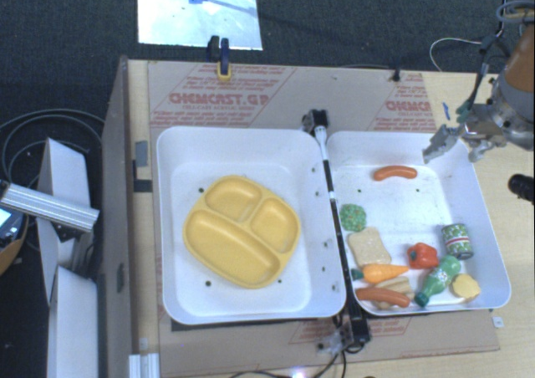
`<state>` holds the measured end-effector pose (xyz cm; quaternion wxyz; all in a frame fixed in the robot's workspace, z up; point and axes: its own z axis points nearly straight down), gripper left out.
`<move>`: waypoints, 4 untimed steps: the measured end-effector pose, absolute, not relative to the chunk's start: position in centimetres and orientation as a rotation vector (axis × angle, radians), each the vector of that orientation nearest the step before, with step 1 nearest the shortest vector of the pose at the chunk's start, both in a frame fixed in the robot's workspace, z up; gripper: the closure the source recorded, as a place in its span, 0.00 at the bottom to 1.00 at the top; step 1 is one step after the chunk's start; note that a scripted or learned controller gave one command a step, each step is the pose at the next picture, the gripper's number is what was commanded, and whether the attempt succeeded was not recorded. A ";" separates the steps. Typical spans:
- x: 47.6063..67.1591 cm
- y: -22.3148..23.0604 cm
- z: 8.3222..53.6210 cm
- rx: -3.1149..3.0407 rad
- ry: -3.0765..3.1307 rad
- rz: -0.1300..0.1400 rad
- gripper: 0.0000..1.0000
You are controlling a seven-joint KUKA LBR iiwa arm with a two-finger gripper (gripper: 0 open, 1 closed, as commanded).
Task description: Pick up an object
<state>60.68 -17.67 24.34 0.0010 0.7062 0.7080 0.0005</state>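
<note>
Camera view, looking down at a slant. Desk point(251, 84) carries two shallow white bins side by side.

Left bin point(180, 201): one yellow sectioned plate point(242, 229), lying flat near the middle, three compartments showing.

Right bin point(481, 226): cluster of toy foods, mostly toward the near edge.
- orange sausage point(394, 173) alone at the far end of the bin, well apart from the rest
- green round piece point(353, 217) near the divider
- tan bread slice point(369, 246) just below the green piece
- carrot point(384, 272) lying crosswise, touching the bread's lower edge
- second sausage point(384, 296) at the near rim
- red pepper point(423, 256) right of the carrot
- small can point(457, 241), green and red label, tilted, near the right wall
- green bottle-shaped piece point(438, 279) beside a yellow lump point(465, 287) in the near right corner

Arm enters from the right. Claw point(460, 144) sits over the far right corner of the right bin, above the rim; fingers spread apart, nothing between them. Nearest item is the orange sausage, to its left and not touching.
</note>
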 end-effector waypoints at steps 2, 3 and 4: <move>66.4 -13.5 11.1 2.215 2.227 0.002 0.00; 66.6 -13.6 12.3 2.209 2.226 0.005 1.00; 66.5 -13.6 12.3 2.209 2.227 0.005 0.00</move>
